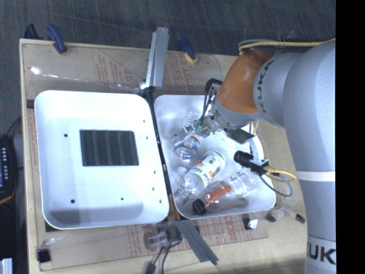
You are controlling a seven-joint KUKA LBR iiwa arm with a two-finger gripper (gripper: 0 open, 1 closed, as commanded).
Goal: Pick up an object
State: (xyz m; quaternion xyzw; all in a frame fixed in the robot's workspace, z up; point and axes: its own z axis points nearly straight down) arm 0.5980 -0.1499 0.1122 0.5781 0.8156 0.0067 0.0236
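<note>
Clear plastic bottles lie heaped in the right white bin (pixel 165 110), one of two shallow bins set side by side on a wooden bench (pixel 85 67). Largest in view is the grey robot arm (pixel 308 107), which comes in from the right and bends over that bin, its orange band (pixel 242 84) sitting above the bin's upper right part. The left white bin (pixel 57 119) is broad and open, with a dark ribbed rectangular panel (pixel 109 148) near its middle and bare white floor all around it. The two bins meet along a dark narrow seam, so little space is left at the right bin's left wall. Within the right bin, a clear bottle with a white and green label (pixel 206 167) lies slantwise in the middle; a clear bottle with orange contents and a black cap (pixel 219 194) lies below it along the bottom wall; a crumpled clear bottle (pixel 186 148) lies up and to the left. The gripper (pixel 197 127) reaches down at the upper part of the pile, just above the crumpled bottle. Whether it is spread or closed cannot be told, as its tips are lost among the clear plastic.
</note>
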